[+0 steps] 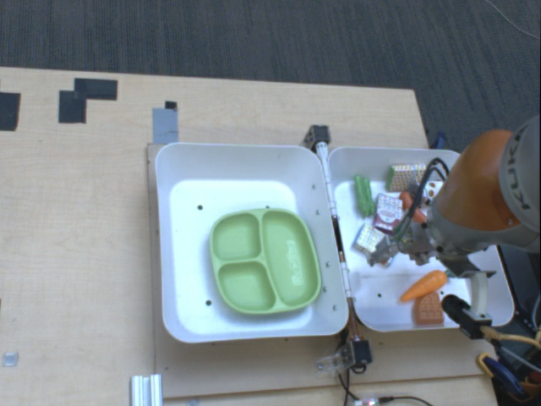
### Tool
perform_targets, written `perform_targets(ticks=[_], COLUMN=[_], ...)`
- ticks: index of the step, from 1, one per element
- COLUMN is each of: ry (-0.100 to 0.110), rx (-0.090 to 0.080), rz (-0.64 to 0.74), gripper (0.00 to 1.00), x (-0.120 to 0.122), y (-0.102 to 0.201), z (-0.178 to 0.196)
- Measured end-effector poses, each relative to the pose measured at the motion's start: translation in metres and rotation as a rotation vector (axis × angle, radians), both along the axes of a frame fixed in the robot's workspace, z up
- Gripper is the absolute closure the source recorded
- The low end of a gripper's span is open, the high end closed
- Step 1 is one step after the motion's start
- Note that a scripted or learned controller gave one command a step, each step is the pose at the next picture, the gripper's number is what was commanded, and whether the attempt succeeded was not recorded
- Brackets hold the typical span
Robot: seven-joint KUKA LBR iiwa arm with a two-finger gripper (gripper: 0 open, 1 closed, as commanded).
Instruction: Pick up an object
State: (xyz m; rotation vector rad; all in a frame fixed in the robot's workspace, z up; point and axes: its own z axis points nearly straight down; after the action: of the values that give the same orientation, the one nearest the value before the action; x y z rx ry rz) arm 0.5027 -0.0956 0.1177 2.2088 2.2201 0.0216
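Pale bench, two white bins: my gripper (385, 254) hangs low in right bin (372, 311), grip state unclear, beside small packet (369, 238); neighbouring carrot (423, 285) and clutter could deflect a grab.

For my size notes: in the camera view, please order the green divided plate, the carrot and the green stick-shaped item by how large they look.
1. Green divided plate, by far largest.
2. Carrot and green stick-shaped item look about alike; I would not rank them.
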Motion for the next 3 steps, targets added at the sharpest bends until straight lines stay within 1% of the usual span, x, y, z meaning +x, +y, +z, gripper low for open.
perform_targets(ticks=[1, 2, 3], ry=[-0.003, -0.003, 0.008], rx=[0.0, 0.001, -0.004], rz=[0.001, 0.002, -0.005], gripper=[1.0, 0.0, 0.0], x=[0.001, 0.001, -0.014], y=[0.001, 0.001, 0.012], z=[0.01, 0.01, -0.031])
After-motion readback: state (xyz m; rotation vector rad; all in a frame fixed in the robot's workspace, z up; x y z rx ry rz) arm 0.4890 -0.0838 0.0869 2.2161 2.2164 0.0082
